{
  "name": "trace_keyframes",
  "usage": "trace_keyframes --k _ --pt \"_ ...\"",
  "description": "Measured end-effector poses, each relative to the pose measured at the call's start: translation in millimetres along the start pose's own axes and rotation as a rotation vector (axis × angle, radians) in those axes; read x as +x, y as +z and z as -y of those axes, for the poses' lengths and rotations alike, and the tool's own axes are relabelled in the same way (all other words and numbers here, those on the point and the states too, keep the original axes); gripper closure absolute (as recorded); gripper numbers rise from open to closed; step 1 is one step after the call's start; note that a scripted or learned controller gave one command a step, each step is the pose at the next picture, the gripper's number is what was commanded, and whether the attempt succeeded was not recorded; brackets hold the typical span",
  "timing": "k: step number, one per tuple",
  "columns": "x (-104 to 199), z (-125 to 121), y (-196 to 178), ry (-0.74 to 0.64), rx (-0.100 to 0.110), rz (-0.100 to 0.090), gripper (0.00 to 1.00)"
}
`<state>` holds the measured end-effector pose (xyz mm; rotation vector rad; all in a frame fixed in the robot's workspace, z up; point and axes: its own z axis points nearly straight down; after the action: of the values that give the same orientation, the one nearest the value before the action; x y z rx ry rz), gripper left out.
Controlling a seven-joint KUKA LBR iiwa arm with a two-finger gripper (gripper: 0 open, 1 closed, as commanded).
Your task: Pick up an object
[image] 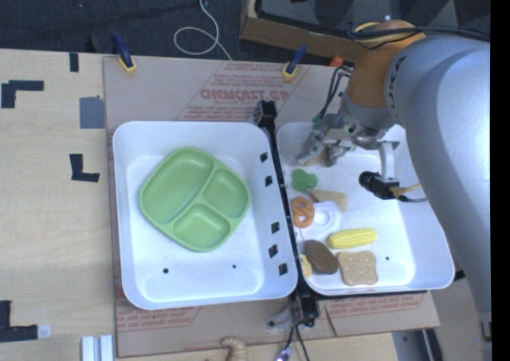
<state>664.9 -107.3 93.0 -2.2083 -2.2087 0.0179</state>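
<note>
1. Front of the right bin: a toast-shaped piece and a brown oval piece lie touching or nearly so, with a yellow corn cob just behind them. Risk: a descent here may catch two items at once or push one against the bin wall.
2. Middle of the bin: a pretzel, a white piece and a tan wedge sit packed together. Risk: a finger landing on top of an item rather than beside it, resulting in an empty close.
3. Rear of the bin: a green toy lies just below the gripper and is judged the likeliest target. Risk: it sits close to the divider, leaving little room for a finger on that side.
4. Gripper state: it hangs over the rear of the bin with nothing between its fingers; whether the fingers are spread or closed cannot be determined.
5. Left bin: the green divided plate lies well apart from the gripper and poses no interference.
</note>
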Motion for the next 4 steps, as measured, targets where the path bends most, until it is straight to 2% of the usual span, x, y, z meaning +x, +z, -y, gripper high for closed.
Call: trace_keyframes --k 1,2,3,4 --pt "40 36 -95 -0.003 -0.023 0.003 1.0" --pt "38 35 -90 -0.002 -0.02 0.005 0.0" --pt "-23 20 13 0.003 -0.022 0.007 0.0" --pt "-38 -2 9 -0.001 -0.01 0.001 0.0"
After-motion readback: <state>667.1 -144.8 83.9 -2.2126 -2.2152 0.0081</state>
